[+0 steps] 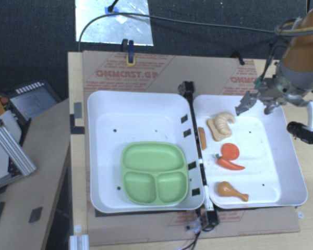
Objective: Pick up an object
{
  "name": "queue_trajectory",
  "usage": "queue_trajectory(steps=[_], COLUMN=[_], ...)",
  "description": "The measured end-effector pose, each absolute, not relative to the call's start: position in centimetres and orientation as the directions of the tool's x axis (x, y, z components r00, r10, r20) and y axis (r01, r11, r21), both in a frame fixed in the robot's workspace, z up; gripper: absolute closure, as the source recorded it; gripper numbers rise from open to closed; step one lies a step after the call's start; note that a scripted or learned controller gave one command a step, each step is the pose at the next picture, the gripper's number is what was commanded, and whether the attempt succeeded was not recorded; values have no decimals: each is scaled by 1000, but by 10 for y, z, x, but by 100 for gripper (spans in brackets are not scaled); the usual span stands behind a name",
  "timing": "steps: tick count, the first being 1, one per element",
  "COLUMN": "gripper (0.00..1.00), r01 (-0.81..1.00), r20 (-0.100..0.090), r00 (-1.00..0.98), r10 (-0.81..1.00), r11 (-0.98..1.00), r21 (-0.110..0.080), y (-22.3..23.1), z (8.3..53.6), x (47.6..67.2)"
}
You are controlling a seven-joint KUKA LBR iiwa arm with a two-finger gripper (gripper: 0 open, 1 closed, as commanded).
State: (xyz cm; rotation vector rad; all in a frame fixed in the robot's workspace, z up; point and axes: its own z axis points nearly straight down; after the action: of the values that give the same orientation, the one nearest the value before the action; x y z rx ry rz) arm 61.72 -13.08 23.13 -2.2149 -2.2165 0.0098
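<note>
**Camera view: gripper hovering over the right bin**

The gripper is hanging with fingers spread, gripping nothing, above the right bin's far edge. Nearest it, a cream croissant toy is lying beside a red pepper and drumstick.

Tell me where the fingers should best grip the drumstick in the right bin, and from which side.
Probably the drumstick is best gripped across its narrow bone end, from straight above. It lies flat, apart from the other toys, its thin end pointing right, its bulb looking wider.
</note>
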Motion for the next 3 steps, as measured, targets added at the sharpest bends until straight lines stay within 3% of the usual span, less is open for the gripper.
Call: queue_trajectory(steps=[1,3], gripper=[0,0], r01=[1000,1000], r20=[0,0], r00=[-3,-1], r10=[1000,1000], r11=[3,1], r21=[1,-3], y=[-131,-129], z=[238,143], x=[620,610])
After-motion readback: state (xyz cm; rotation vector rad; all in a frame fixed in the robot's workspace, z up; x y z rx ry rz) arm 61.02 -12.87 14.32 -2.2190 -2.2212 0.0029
